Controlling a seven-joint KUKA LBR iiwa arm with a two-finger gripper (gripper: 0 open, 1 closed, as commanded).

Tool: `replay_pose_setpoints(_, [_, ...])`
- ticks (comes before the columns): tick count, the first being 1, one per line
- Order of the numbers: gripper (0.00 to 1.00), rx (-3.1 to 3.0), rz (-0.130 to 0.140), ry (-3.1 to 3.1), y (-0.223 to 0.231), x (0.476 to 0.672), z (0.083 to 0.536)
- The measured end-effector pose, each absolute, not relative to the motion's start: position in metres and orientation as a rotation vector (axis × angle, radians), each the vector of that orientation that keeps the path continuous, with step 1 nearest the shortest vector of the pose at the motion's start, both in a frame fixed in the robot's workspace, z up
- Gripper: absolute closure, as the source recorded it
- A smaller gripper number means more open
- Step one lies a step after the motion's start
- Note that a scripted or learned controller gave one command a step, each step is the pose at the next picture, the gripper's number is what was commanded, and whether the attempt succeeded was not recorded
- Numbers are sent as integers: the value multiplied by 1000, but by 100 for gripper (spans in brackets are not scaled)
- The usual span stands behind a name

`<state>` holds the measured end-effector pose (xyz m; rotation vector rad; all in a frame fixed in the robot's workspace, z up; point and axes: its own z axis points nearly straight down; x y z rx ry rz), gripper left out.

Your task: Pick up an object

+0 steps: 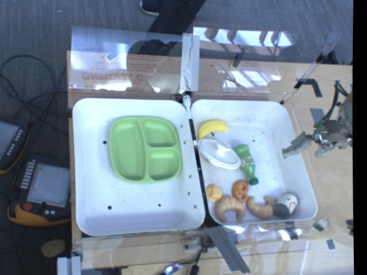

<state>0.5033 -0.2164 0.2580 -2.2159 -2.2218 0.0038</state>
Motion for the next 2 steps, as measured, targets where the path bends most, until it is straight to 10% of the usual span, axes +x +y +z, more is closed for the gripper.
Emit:
replay_pose_setpoints(1, [0, -2355, 6, -2073, -223, 499, 164])
replay_pose_setpoints(2, [0, -2447, 5, -1963, -163, 539, 132])
